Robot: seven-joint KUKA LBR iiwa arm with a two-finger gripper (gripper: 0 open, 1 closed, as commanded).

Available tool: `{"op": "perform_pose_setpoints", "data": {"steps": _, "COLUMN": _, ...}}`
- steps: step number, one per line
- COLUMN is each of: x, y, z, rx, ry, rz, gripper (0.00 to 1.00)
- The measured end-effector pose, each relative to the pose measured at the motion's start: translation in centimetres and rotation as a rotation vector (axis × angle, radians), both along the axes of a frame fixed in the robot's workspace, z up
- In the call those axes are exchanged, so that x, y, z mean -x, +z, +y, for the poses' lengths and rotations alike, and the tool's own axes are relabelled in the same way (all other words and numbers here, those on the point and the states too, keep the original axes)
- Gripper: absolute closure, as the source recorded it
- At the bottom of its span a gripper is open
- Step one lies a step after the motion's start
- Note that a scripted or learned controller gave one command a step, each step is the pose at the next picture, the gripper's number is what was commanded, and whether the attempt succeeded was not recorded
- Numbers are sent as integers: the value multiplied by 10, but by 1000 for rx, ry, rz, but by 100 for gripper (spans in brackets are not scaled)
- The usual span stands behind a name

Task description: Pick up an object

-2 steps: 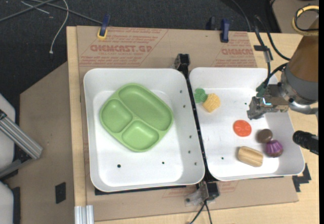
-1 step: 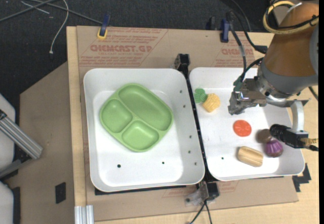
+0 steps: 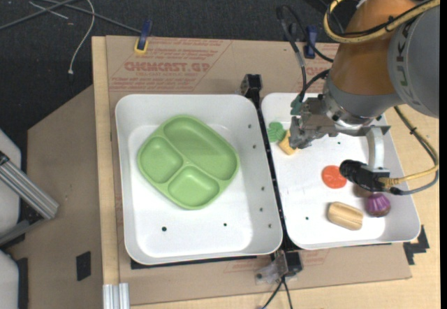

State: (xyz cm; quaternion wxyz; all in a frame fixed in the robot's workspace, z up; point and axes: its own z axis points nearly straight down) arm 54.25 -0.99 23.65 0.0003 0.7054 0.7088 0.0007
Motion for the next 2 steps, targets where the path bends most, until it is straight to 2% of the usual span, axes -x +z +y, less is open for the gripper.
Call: {"op": "perform_pose_setpoints", "data": {"steps": 2, "x": -30, "y": 6, "z": 91, "rx": -1, "ry": 1, "rz": -1, "gripper": 100}}
